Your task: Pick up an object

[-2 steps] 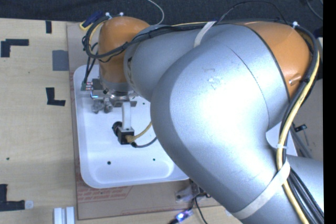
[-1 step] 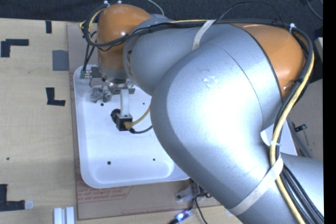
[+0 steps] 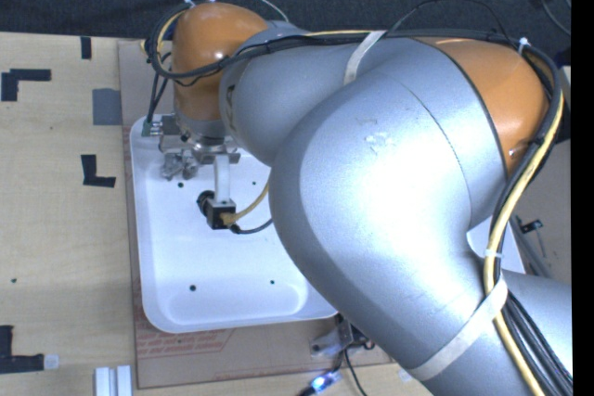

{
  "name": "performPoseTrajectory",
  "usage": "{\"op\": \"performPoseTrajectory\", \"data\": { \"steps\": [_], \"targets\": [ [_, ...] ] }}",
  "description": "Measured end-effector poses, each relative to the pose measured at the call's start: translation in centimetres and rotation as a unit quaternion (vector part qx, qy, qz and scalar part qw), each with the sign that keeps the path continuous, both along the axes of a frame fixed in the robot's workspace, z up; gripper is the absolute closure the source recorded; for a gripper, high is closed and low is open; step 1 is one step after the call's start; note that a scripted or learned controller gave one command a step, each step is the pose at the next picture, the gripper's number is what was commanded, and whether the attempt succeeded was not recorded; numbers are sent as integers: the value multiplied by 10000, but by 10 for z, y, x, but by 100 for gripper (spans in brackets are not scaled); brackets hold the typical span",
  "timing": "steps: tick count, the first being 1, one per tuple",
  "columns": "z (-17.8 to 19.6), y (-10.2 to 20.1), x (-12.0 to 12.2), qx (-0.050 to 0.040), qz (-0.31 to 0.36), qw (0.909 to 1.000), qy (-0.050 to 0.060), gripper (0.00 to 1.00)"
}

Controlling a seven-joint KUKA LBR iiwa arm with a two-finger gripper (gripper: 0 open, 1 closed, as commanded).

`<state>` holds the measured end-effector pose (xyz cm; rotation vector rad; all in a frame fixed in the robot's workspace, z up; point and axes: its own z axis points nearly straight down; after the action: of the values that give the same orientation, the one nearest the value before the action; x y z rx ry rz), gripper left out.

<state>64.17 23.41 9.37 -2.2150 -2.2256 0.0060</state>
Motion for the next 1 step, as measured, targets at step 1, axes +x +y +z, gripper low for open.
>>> {"op": "performPoseTrajectory", "data": {
  "steps": [1],
  "targets": [
    [-10,0,27,11,-9,10000,-15,100]
  ]
}}
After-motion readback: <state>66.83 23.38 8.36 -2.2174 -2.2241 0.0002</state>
